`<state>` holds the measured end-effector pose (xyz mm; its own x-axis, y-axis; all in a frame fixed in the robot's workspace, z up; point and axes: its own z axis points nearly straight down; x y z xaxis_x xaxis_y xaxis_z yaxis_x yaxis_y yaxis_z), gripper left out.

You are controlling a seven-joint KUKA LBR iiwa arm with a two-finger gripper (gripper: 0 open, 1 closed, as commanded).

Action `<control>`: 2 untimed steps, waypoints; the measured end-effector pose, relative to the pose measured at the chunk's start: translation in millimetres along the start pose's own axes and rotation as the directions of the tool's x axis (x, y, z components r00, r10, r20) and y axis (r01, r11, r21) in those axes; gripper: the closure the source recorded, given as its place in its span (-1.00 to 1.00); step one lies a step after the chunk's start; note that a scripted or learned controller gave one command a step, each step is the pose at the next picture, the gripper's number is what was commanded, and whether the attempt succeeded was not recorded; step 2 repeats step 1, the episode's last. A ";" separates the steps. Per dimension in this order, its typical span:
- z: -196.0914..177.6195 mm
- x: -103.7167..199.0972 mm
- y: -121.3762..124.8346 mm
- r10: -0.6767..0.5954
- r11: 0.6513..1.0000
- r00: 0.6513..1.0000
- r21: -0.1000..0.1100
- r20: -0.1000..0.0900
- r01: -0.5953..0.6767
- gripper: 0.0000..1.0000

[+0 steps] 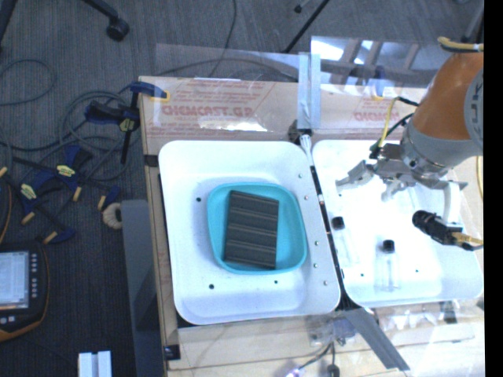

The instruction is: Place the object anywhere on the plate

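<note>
I see the dark ridged block (251, 229) lying flat on the blue plate (295, 246) in the left bin (181, 289), job apparently finished; my pincer (391, 181) hangs spread and empty over the right bin (409, 285).

The plate (295, 242) was turquoise. The block (251, 229) on it was dark grey with lengthwise ridges. The 2 bins (189, 179) were white. The arm (452, 100) was orange and grey.
</note>
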<state>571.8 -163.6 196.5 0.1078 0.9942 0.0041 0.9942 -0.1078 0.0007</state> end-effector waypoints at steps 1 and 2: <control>-87.9 -52.1 7.8 0.040 0.999 0.999 0.000 0.008 -0.040 -1.00; -87.9 -52.1 7.8 0.040 0.999 0.999 0.000 0.008 -0.040 -1.00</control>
